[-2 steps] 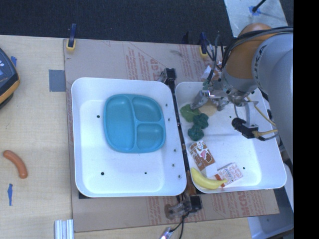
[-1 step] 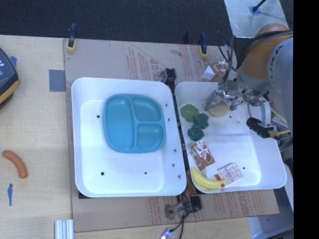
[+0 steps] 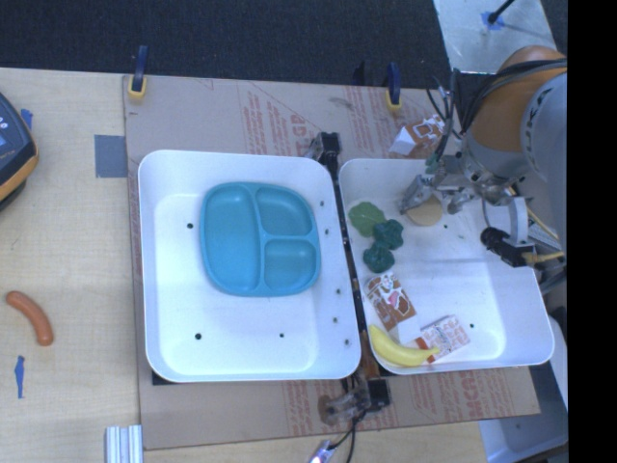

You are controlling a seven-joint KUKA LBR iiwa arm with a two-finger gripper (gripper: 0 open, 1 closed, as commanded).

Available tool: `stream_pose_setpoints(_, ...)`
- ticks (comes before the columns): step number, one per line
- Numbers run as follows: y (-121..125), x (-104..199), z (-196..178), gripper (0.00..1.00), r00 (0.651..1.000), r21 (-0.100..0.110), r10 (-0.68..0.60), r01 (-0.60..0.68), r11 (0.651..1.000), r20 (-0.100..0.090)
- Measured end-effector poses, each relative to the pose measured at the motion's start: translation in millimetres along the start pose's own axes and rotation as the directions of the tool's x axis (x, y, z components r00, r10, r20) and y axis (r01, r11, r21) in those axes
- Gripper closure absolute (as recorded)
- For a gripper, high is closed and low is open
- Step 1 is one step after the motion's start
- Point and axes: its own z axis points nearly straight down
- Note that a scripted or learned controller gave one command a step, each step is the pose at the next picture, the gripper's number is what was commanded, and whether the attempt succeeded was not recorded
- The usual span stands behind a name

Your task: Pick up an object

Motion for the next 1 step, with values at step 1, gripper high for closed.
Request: stream_pose_setpoints(1, 0.5, -0.5, -10.7, 1.0, 1.0, -0.001, -0.002, 0.002, 1.0, 0.001)
